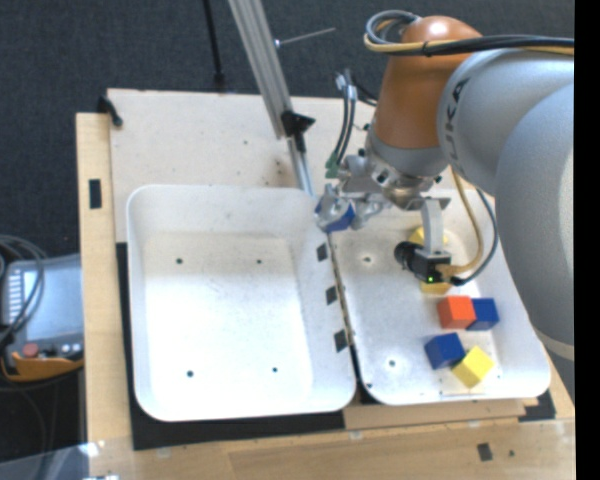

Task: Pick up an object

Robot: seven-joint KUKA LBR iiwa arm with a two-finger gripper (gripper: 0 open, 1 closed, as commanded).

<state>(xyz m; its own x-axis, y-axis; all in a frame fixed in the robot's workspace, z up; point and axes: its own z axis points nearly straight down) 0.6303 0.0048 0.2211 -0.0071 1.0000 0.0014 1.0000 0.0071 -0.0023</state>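
Nearest the camera, in the right bin (410, 393), four blocks sit clustered at the front right: a yellow block (472, 367) at the very front, touching a dark blue block (444, 350) just to its left; behind them an orange block (457, 312) sits against a second blue block (484, 313). Further back in the same bin, a small yellow piece (417, 236) shows partly behind a black fitting with a green light (427, 263) that hangs off the arm (500, 118). The left bin (150, 388) lies alongside, its floor speckled with a few dark dots; the two bins meet along a shared rim marked with black tabs. The gripper (336, 214) hangs over that rim at the far end of the bins, well apart from the block cluster — something blue shows at its tip, but whether it is a held block or part of the tool cannot be told, and the state of the jaws cannot be told either. Beyond, a slanted metal rail (265, 58) rises from the pale tabletop (180, 138).
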